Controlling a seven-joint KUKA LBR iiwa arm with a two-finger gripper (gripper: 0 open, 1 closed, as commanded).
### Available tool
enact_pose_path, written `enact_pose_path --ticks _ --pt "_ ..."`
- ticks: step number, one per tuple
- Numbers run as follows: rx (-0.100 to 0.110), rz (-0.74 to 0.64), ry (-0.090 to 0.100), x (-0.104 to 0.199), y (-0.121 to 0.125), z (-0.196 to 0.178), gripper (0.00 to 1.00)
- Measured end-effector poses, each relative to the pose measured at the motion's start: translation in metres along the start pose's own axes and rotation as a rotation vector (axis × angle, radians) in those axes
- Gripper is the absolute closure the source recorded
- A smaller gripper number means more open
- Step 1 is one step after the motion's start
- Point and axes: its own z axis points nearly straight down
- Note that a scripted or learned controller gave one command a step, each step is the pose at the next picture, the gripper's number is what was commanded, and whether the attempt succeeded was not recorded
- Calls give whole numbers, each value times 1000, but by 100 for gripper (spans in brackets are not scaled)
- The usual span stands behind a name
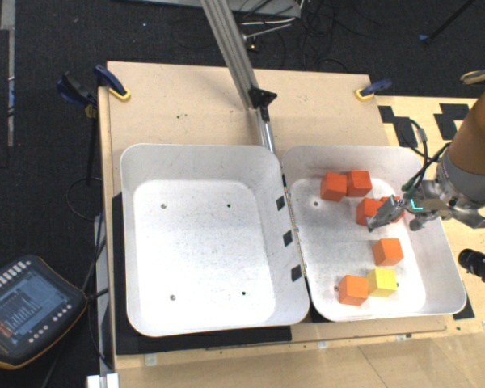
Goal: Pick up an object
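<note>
Camera view, for your record. Right bin: you are looking at five orange blocks and one yellow block. Gripper is hanging over the middle of that bin, its tip touching or overlapping an orange block; whether its fingers are apart or together you cannot tell. Left bin is sitting alongside.

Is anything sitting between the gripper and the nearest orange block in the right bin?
Nothing visible does. The gripper is right at the orange block in the right bin, with no other block between them. The orange pair lies behind it, clear of the approach.
</note>
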Motion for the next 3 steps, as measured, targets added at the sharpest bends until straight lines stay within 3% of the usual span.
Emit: enact_pose_path --ticks 1,2,3 --pt "4 1 1 -5 3 46 0" --pt "-15 -1 -7 -12 2 80 0" --pt "-6 0 -3 -11 1 90 0"
